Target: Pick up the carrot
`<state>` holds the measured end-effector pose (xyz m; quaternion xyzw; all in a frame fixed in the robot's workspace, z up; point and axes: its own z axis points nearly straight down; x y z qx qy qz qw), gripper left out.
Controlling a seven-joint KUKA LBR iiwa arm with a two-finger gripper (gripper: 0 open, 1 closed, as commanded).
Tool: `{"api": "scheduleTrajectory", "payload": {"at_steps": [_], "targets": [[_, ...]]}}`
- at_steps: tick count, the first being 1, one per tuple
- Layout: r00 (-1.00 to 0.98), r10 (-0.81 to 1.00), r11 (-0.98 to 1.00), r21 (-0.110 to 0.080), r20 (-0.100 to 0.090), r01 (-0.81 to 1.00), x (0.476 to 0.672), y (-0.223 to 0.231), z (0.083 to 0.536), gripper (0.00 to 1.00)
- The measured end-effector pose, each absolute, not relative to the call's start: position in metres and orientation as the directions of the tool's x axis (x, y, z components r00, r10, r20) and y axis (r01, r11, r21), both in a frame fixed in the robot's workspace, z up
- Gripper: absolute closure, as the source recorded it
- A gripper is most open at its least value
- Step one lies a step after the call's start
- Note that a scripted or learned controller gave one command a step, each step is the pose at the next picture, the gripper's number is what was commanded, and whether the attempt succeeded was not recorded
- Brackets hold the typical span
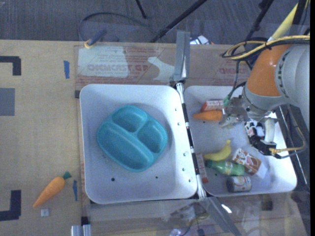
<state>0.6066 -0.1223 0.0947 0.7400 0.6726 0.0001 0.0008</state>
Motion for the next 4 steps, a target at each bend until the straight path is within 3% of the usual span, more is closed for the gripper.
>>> {"api": "scheduleTrajectory", "payload": {"at_steps": [1, 2, 3, 4], "targets": [[0.095, 0.995, -0.095, 0.001, -0.001, 0.995, 0.607, -0.122, 0.095, 0.0], [0.379, 0.925, -0.379, -0.043, -0.015, 0.924, 0.657, -0.118, 0.081, 0.0], [0.376, 0.926, -0.377, -0.032, -0.011, 0.926, 0.661, -0.115, 0.091, 1.0], [0.464, 0.886, -0.464, -0.007, -0.004, 0.886, 0.633, -0.057, 0.182, 1.0]]}}
